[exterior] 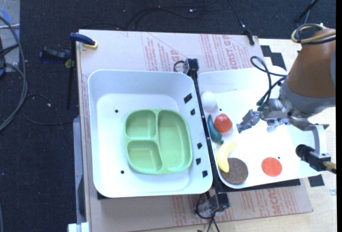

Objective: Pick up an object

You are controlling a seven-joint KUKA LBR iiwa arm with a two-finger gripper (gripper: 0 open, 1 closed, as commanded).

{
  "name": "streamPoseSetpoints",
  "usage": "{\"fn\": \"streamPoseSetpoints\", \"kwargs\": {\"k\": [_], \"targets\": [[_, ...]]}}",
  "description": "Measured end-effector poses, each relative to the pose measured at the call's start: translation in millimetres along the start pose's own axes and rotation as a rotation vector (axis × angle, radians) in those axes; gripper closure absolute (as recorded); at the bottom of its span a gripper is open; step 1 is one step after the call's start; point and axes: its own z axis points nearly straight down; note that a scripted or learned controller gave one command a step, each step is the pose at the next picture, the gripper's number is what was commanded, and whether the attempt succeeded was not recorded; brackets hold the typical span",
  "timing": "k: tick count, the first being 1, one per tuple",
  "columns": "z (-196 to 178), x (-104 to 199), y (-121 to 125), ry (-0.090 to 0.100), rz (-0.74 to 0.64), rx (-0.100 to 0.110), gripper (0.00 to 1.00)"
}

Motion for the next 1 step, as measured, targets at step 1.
{"fn": "streamPoseSetpoints", "kwargs": {"k": [1], "targets": [[-3.3,0.1,1.6,-0.001,-0.001,-0.007,0.00]]}}
